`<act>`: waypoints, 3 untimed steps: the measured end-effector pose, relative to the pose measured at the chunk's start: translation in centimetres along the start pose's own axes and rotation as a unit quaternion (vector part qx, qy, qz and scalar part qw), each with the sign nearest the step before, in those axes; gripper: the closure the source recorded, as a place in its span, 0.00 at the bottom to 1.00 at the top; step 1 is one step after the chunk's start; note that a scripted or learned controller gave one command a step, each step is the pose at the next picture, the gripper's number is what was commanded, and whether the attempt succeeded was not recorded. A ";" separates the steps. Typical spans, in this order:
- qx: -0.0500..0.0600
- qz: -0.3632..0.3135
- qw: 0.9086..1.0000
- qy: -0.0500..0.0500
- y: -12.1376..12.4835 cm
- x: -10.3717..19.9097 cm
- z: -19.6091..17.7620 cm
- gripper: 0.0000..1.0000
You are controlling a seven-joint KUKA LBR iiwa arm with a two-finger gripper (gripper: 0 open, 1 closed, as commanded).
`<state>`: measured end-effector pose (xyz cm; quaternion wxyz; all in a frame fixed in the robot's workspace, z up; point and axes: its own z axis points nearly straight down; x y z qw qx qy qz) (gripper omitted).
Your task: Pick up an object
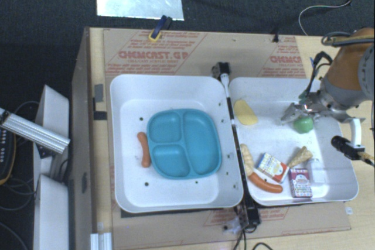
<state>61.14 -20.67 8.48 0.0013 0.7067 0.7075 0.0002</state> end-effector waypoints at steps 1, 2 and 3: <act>-0.003 0.000 1.000 0.000 0.2 0.0 -1.2 1.00; -0.002 -0.001 1.000 0.001 -1.9 11.2 -17.9 1.00; 0.001 -0.002 1.000 0.001 -2.9 16.6 -14.4 1.00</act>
